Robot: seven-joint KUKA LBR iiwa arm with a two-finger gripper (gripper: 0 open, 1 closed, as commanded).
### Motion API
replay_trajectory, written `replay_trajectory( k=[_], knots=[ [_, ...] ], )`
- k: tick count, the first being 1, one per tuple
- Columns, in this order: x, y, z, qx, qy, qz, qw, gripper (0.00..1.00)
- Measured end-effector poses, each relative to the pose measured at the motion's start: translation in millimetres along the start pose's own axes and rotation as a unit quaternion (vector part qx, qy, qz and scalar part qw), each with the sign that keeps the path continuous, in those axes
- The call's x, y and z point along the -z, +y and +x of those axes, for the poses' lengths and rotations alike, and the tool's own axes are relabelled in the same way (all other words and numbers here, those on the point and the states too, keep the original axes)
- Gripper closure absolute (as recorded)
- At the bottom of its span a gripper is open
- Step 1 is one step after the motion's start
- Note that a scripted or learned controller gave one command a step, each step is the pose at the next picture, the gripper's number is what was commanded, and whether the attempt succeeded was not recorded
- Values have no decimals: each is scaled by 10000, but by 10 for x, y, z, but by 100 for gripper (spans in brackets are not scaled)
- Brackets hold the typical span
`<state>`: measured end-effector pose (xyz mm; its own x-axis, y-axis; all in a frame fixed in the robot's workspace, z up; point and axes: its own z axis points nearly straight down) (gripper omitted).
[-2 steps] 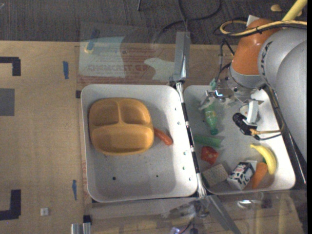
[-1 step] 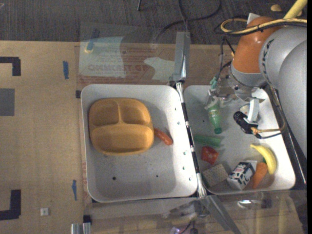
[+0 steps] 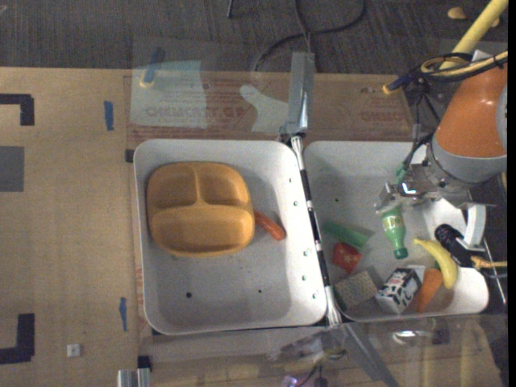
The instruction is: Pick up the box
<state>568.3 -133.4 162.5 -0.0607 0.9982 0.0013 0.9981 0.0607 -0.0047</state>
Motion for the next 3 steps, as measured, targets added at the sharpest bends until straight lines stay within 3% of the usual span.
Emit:
replay_trajectory(
  k=[1, 2, 3],
  knots=[
    [-262, 626, 279, 320, -5, -9, 9995, 100],
    [877, 1058, 1062, 332, -11, -13, 9994, 100],
    [311, 232, 696, 469, -3, 3, 9989, 100]
  ],
)
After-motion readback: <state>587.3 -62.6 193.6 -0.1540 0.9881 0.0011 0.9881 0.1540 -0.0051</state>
